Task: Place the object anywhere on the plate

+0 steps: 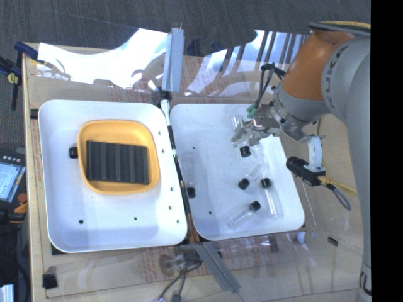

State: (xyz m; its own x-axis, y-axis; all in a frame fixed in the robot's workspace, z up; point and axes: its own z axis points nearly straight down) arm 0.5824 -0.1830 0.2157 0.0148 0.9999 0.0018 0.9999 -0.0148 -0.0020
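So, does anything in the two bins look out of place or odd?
Yes. The clear vials with black caps lie scattered on their sides in the right bin, pointing different ways. The yellow plate in the left bin holds a dark ridged insert.

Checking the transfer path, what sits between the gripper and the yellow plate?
In the camera view, between the gripper and the yellow plate lie bare right bin floor, then the two bins' adjoining rims.

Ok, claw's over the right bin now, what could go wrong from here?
1. The vials are clear with small black caps, lying close together; the claw may slip off or nudge neighbours.
2. The yellow plate sits in the left bin, so a loose grasp could drop the vial crossing the divider.
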